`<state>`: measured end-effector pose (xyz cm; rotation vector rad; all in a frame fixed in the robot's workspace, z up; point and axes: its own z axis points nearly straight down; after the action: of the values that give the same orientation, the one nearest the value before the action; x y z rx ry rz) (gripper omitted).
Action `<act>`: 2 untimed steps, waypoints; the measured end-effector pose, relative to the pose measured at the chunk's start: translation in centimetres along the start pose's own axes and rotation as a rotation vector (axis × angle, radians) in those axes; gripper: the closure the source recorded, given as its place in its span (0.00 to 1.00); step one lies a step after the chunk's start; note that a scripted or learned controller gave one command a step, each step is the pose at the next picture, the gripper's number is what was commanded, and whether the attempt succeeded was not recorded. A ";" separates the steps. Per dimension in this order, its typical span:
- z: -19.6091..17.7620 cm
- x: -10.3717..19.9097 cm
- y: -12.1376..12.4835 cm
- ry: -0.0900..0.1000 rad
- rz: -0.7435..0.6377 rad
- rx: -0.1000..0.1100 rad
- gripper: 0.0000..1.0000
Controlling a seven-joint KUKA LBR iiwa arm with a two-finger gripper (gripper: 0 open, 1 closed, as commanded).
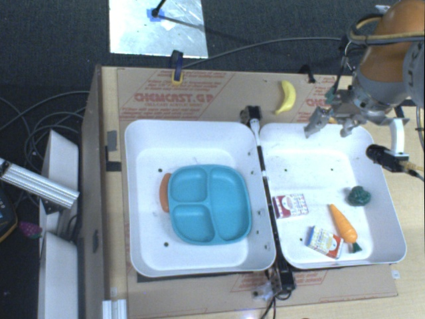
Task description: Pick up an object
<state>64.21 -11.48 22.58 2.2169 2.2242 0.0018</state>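
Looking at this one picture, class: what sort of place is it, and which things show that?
Probably a robot test bench in a lab, not a kitchen. A robot arm hangs over two white bins holding toy food such as a carrot, set on a taped board with loose cables around.

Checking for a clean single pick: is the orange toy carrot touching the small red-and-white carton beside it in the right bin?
Apart. The camera view shows a strip of white bin floor between the orange toy carrot and the small red-and-white carton.

Divided plate (210, 203) in left bin (146, 138); carrot (344, 226) and cartons (290, 206) in right bin (312, 161); banana (287, 97) behind.
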 end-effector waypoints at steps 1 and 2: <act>7.5 -5.1 -6.7 -0.001 0.003 0.003 0.00; 13.1 -8.8 -9.1 -0.001 0.003 0.003 0.00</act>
<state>55.16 -20.34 9.51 2.2215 2.2217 -0.0021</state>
